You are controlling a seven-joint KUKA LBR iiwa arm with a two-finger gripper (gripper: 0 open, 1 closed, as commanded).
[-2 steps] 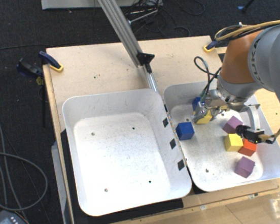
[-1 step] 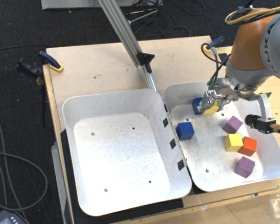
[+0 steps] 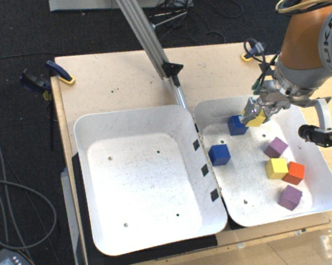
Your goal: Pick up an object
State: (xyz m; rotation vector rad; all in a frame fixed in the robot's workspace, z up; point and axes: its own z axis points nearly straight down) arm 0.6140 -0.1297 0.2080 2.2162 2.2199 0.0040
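A yellow block sits at the tip of the gripper, in the upper part of the right bin. The small yellow piece shows right at the fingers, but whether they are clamped on it or merely over it cannot be told from this angle.

From largest to smallest: a pale wooden bench carries 2 shallow white bins side by side. The left bin is the wider-looking of the 2. The grey arm, with its orange band, reaches in from the right and leans over the right bin's upper edge.

That bin also holds 6 other small blocks. A blue block lies just beside the gripper, touching or nearly touching the yellow piece. A second blue block sits lower, near the bin's left wall. On the right side are a purple block, a second yellow block, an orange block touching it, and another purple block nearest the front.

The blocks look like light, rigid cubes with flat faces, probably not fragile. A grip across 2 opposite flat faces, centred, should hold best. The neighbouring blue block may crowd 1 finger.
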